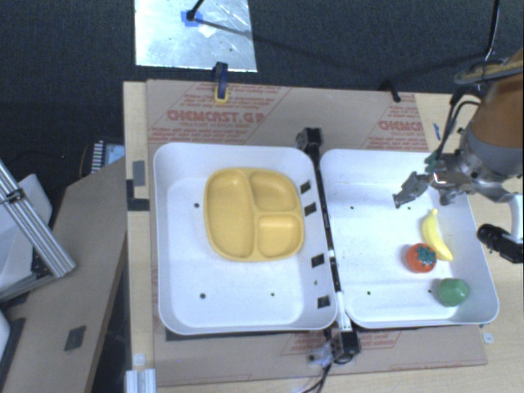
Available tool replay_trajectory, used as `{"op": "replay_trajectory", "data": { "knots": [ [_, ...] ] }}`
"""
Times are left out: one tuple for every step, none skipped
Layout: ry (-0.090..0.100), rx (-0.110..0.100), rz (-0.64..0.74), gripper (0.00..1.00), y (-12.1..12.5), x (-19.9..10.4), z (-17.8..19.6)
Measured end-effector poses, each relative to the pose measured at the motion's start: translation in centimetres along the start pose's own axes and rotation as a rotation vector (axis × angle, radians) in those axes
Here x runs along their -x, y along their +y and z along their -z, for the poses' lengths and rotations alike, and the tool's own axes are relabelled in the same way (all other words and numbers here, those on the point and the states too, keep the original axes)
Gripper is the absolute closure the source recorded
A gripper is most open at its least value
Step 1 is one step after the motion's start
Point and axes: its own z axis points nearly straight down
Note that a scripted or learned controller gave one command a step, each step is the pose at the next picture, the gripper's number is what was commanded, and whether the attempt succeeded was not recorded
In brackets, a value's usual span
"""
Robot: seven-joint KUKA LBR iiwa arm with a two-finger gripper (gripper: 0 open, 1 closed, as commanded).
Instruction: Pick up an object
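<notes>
Three small objects lie in the right bin (368, 244), near its right side. A yellow banana (435, 236) lies lengthwise. Just below and left of it is a red, tomato-like fruit with a green top (421, 257). A green round fruit (451, 291) sits near the bin's front right corner. My gripper (411, 190) hangs over the right bin's far right part, above and left of the banana. It points toward the left, with nothing seen in it.
The left bin (176, 244) holds a yellow divided plate (252, 214). A black divider with clips (321, 219) runs between the bins. A cardboard sheet (246, 113) lies under both. The arm's body (495, 129) fills the upper right.
</notes>
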Motion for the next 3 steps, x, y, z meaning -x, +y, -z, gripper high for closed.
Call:
{"op": "replay_trajectory", "data": {
  "knots": [
    [0.001,-0.001,-0.001,0.00,0.7,-0.5,-5.8],
    [0.001,0.000,-0.001,0.00,0.9,-1.3,-11.6],
    [0.001,-0.001,-0.003,0.00,1.0,-1.4,-14.3]
  ]
}}
